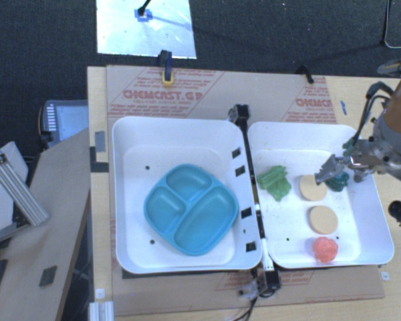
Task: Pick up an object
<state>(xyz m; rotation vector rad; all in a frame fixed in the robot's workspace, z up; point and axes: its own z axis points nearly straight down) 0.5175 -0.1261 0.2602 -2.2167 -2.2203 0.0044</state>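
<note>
2 tan discs in right bin [381,246]; gripper [329,172] over upper disc [312,188], jaw state unclear. Centre, descend straight, avoid green piece [275,182].

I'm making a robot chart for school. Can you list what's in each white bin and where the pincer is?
left bin: blue divided plate
right bin: green leafy toy, two tan discs, pink lump, teal piece
pincer: over the right bin, beside the upper tan disc
holding anything: cannot tell

Tool [329,172] over tan disc [312,189] in right bin [371,246]; blue tray [190,209] in left bin [130,246].
</note>
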